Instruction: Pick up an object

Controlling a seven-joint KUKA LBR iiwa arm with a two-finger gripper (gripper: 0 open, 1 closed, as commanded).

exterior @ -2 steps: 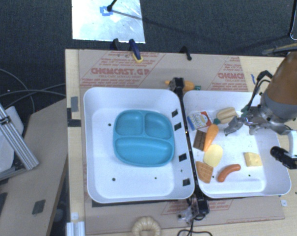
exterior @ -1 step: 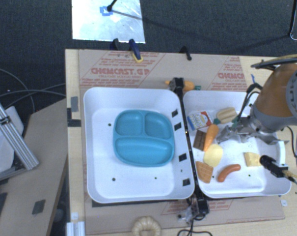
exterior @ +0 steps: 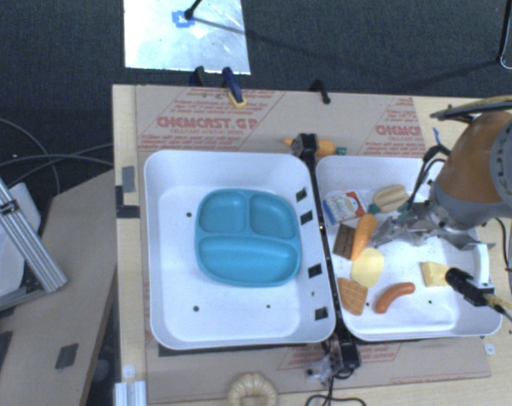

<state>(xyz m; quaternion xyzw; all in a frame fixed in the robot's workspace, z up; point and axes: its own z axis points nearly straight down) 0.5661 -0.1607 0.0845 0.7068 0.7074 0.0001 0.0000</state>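
My gripper (exterior: 389, 231) hangs low over the middle of the right bin (exterior: 425, 324), at the end of the grey arm with the orange band (exterior: 476, 161). Its tip is just right of an orange carrot (exterior: 363, 228) and above a pale yellow fruit (exterior: 367, 268). A brown chocolate bar (exterior: 344, 242) lies left of the carrot. Also in this bin are a tan bread roll (exterior: 389, 197), a red and white packet (exterior: 342, 204), a waffle-like cracker (exterior: 353, 295), a red sausage (exterior: 394, 296) and a yellow cheese wedge (exterior: 433, 273). I see nothing lifted by the gripper.
The left bin (exterior: 167, 227) holds a blue divided plate (exterior: 245, 236). A black divider with clips (exterior: 316, 227) runs between the bins. A black part of the arm (exterior: 467, 288) sits over the right bin's near right corner. Cardboard (exterior: 213, 121) lies under both bins.
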